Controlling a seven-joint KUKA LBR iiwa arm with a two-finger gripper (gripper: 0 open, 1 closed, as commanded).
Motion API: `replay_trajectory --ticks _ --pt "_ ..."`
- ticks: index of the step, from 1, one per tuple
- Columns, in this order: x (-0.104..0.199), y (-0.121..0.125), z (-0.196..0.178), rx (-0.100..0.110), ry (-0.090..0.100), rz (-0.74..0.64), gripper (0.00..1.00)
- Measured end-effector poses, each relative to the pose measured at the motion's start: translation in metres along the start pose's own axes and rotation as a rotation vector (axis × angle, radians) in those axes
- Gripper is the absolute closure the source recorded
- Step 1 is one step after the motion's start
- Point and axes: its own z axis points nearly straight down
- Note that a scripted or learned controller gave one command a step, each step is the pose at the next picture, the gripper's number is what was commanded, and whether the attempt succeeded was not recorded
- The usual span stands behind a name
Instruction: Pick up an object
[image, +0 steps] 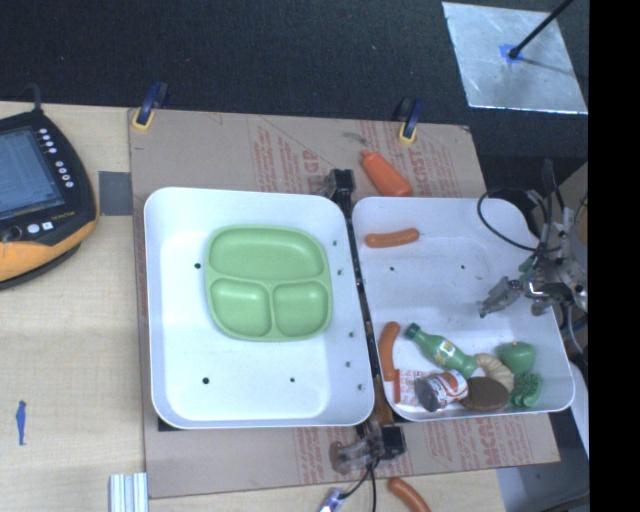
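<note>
Camera view: the gripper (505, 293), fingers spread and nothing held, is seen over the right bin (440, 262), apart from the green bottle (440, 348) in the crowded near corner; a neighbour could be nudged.

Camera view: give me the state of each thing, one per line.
Gripper: above the right bin, nothing between its fingers.
Green bottle: lying on its side.
Green divided plate: flat in the left bin.
Can: lying down.
Sausage: lying apart from the pile.
</note>
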Motion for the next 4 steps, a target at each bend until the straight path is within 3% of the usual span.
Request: replay_trajectory --ticks 1,2,3,4 --pt "0.09 0.048 0.045 0.002 0.001 -0.005 0.0" --pt "0.027 0.026 -0.128 -0.002 -0.001 -0.001 0.0" --pt "0.056 -0.014 -0.015 0.002 0.001 -0.003 0.0" --pt "0.185 -0.022 -0.031 0.001 0.001 -0.006 0.0"
